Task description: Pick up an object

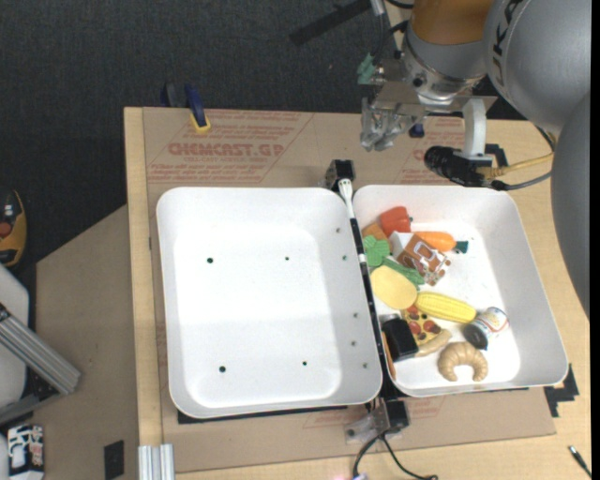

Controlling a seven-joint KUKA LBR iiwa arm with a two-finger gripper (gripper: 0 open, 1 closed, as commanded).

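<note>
**Above the bins, the hand carries nothing**

Here the grey arm (pixel 553 66) comes in from the right side, and its orange band (pixel 450 23) is visible at the top edge. The hand (pixel 382 131) hangs above the brown surface (pixel 244 145), behind the far rim of the right bin (pixel 530 272) and well apart from the toys. No object is between its fingers. Whether the fingers are apart or together, I cannot tell, because they look like one small grey shape from this angle.

All the objects lie in the right bin, crowded against its left wall. At the far end there is a red piece (pixel 394 219) and next to it an orange carrot (pixel 435 241). A green piece (pixel 375 251) lies beside the wall. A small brown and white toy (pixel 422 260) is near the middle, touching a round yellow piece (pixel 393 288). A yellow corn cob (pixel 445 307) lies just beside it. Nearer to the camera there are a black block (pixel 398 338), a pizza slice (pixel 427 332), a croissant (pixel 464 360) and a small round can (pixel 485 325).

The left bin (pixel 262 300) shows its white floor with a few dark dots. A blue and yellow clamp (pixel 196 108) stands at the far left edge of the surface.
</note>
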